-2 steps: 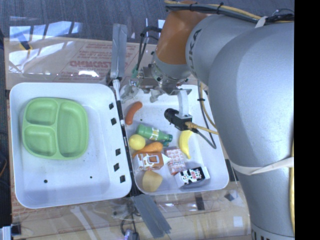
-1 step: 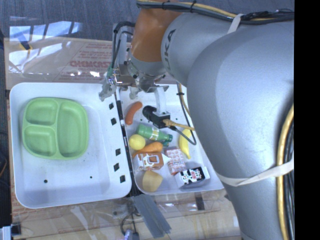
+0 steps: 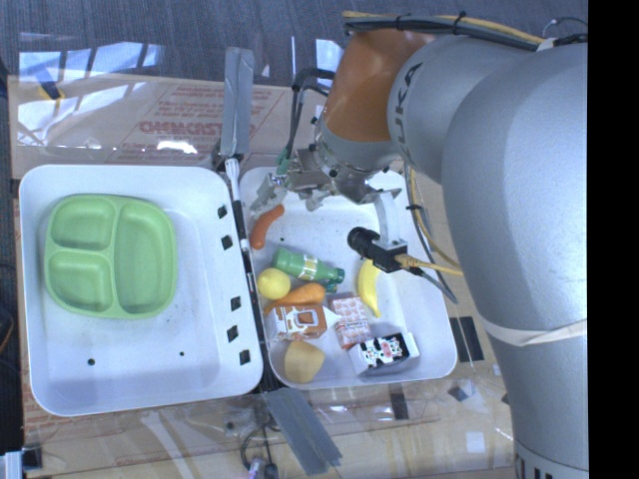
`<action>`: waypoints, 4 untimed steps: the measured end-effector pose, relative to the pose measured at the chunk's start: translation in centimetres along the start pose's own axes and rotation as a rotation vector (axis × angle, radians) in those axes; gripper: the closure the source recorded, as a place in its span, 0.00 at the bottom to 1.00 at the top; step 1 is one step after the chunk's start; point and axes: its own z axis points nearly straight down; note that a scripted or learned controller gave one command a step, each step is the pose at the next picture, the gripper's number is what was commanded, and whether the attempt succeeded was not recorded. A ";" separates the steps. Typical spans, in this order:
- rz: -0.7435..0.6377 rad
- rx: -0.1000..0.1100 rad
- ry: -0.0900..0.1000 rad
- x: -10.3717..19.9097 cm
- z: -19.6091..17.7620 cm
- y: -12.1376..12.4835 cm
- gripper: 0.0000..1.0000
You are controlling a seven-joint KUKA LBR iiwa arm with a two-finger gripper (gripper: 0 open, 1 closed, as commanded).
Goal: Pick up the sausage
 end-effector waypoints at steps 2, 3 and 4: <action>-0.097 -0.006 -0.001 2.8 -0.1 2.8 0.00; -0.119 -0.005 -0.001 -2.2 -0.1 3.2 0.00; -0.201 -0.002 0.000 -6.2 5.1 1.2 0.00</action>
